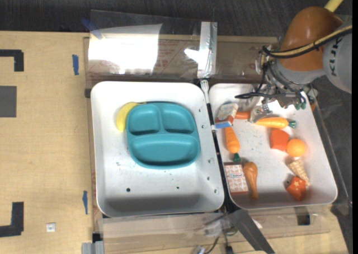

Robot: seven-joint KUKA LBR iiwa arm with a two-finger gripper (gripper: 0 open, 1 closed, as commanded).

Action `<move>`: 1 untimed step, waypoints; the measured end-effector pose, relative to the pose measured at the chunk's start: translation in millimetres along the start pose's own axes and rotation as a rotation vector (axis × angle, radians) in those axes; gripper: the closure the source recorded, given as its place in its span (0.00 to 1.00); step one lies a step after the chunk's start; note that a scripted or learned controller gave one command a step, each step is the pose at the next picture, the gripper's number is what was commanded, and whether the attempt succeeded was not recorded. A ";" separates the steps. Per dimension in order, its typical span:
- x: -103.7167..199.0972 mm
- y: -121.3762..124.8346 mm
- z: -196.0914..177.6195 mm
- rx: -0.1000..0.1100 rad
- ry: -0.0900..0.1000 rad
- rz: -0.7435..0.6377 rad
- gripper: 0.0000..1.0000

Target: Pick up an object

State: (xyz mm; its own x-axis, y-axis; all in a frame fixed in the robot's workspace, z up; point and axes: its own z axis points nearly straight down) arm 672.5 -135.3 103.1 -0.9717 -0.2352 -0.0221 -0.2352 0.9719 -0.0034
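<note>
My gripper (262, 108) hangs low over the far end of the right bin (324, 160), under the orange-banded wrist. Just beneath and beside it lie a yellow-orange carrot (273, 122) and a small red-orange piece (241, 115) next to a grey-white item (225, 111). I see nothing held in the gripper. Further toys lie in this bin: an orange carrot (232, 140), a red-orange block (278, 139), an orange ball (296, 147), an ice-cream cone (299, 169), a red fruit (296, 187), a brown drumstick (250, 177) and a small printed box (236, 178).
The left bin (106, 180) holds a teal divided plate (163, 133) with a yellow item (123, 114) partly under its far-left edge. A clear plastic sheet (151, 51) stands behind the bins. The wooden bench (39, 135) extends to the left.
</note>
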 end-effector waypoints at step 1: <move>-11.3 37.9 -140.9 0.003 -0.001 0.116 1.00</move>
